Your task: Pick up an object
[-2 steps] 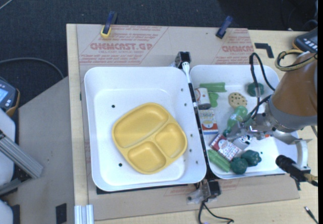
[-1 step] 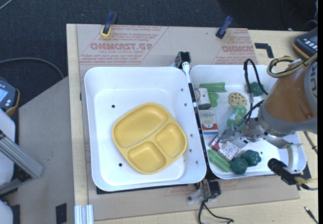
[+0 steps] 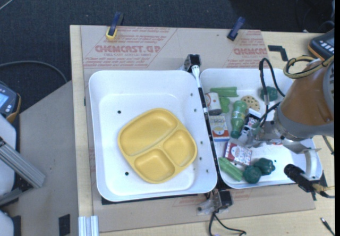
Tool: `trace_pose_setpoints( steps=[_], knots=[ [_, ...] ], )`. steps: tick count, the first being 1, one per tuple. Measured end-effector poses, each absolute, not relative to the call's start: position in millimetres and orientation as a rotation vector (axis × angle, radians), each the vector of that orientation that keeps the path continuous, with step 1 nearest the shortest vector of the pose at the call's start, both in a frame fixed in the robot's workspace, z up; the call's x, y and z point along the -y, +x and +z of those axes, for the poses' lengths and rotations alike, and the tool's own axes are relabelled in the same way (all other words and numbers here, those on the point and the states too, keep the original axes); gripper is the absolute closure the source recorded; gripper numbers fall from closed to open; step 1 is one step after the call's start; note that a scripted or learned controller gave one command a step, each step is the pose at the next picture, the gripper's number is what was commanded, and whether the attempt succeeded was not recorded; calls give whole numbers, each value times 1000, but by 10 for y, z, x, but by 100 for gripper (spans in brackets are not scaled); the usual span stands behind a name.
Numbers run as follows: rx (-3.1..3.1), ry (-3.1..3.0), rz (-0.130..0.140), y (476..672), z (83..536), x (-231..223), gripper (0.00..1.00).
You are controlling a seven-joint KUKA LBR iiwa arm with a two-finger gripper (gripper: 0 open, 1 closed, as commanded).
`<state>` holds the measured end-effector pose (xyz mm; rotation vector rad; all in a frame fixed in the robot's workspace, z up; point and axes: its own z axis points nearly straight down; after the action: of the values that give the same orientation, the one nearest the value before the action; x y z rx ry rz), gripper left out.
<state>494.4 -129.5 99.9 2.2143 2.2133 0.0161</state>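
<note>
1. We take the yellow tray as our landmark. It lies in the left bin, turned at a slant, three compartments facing up.
2. Bare white floor runs all round the yellow tray. The widest open strip lies above it; the narrowest margins are at its lower corner and on its right.
3. To the right of the tray, the raised rims of the two bins meet in a dark seam, forming a ridge between them.
4. The right bin sits just past that ridge and is crowded with small items.
5. Nearest the tray, against the ridge, stand a small carton and a red-and-white box.
6. Further right we note a green bottle, a green piece along the top and a round cookie.
7. Right of the tray's lower edge lie a red packet, a green pod and two dark green lumps, close to the right bin's lower rim.
8. The arm covers the right bin's far half.
9. The gripper sits low among the items beside the green bottle. We cannot tell how its jaws stand, nor whether anything is held.
10. Little free room shows round the gripper.
</note>
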Motion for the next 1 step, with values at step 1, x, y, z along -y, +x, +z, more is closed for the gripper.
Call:
trace_pose_setpoints(
  steps=[1],
  knots=[
    [-2218, 2217, 3, 4966, 1425, 1314, 100]
  ],
)
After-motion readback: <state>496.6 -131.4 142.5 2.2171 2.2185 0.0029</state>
